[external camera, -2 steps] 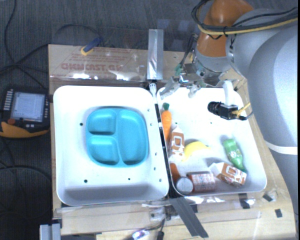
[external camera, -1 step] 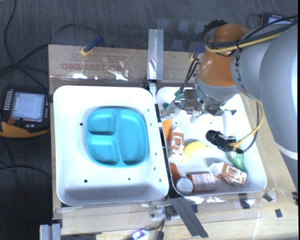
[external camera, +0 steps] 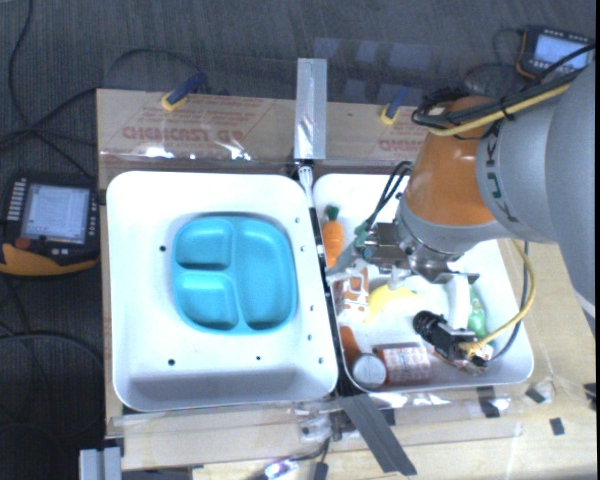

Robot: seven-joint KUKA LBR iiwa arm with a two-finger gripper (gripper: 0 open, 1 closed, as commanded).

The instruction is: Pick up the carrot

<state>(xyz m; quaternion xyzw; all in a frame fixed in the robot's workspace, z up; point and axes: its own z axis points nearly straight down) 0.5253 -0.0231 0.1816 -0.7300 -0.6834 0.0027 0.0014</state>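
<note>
Arm (external camera: 500, 168) reaches over right bin (external camera: 515, 358), wrist low among clutter. Left bin (external camera: 130, 368) holds blue tray (external camera: 230, 273). Gripper (external camera: 380, 253): grip state unclear, cannot tell. Carrot (external camera: 332, 236) lies against right bin's left wall, just beside gripper. Judgement: shift toward divider, straddle carrot lengthwise, avoid wall.

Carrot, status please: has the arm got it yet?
Gripper over right bin, fingers hidden. Carrot not held, lying by bin's left wall. Yellow item and clutter close by.

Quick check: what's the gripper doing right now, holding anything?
Gripper: cannot be told; it sits low in the right bin, beside the carrot, with nothing seen in its grasp.
</note>
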